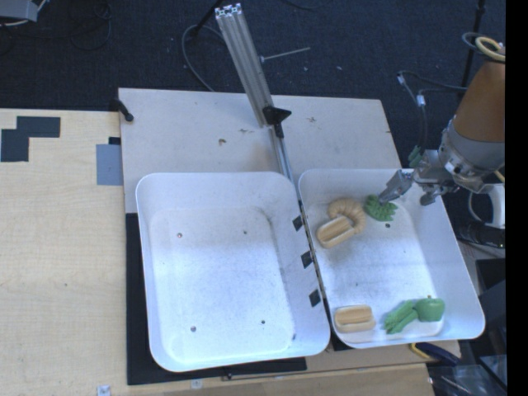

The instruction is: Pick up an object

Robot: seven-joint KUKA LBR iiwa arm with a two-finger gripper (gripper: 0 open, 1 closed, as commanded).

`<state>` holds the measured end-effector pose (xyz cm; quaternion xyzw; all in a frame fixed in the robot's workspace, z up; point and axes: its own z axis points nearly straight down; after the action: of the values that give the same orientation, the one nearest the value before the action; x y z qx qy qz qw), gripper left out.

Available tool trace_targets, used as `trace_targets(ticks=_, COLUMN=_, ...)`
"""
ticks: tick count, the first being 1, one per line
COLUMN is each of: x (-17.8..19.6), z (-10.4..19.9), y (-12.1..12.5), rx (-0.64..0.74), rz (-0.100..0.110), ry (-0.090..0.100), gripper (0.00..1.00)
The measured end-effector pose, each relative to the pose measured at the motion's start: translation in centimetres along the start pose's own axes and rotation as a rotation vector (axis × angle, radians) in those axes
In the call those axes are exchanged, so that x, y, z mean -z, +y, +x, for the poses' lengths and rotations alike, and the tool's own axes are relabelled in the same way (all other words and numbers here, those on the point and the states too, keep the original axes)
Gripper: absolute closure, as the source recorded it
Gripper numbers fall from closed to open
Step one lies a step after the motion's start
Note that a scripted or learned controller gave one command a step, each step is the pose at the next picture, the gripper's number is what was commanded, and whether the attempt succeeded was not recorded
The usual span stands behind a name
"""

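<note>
The claw (pixel 394 190) sits at the far right edge of the right bin (pixel 450 246), its tip right at a small green sprig (pixel 380 210). Whether it is released or clenched on anything cannot be told from this angle; the sprig looks to be lying on the bin floor at the tip, not clearly gripped.

Taking the sprig as the thing to pick: it looks like a toy piece of greenery, probably light plastic, frilly at the edges and somewhat springy. Such a shape tends to slip or tip out of a pinch, so the best hold is likely across its thicker middle rather than the leafy fringe.

Just left of the sprig lie two tan bread pieces (pixel 340 223), one leaning on the other, chunkier and likely easier to pinch across their width. Well nearer the camera from the sprig, by the bin's near rim, are a bun (pixel 354 317) and a green pepper (pixel 415 313).
</note>
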<state>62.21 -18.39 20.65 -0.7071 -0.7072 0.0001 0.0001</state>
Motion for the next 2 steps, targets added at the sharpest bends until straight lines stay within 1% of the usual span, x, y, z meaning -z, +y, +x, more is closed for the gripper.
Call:
trace_targets(ticks=1, x=-11.7, z=0.6, y=-6.9, rx=-0.001, rz=0.003, ry=0.001, gripper=0.0)
trace_targets(ticks=2, x=-11.5, z=-1.9, y=-13.4, rx=-0.004, rz=0.0, ry=0.0, gripper=0.0)
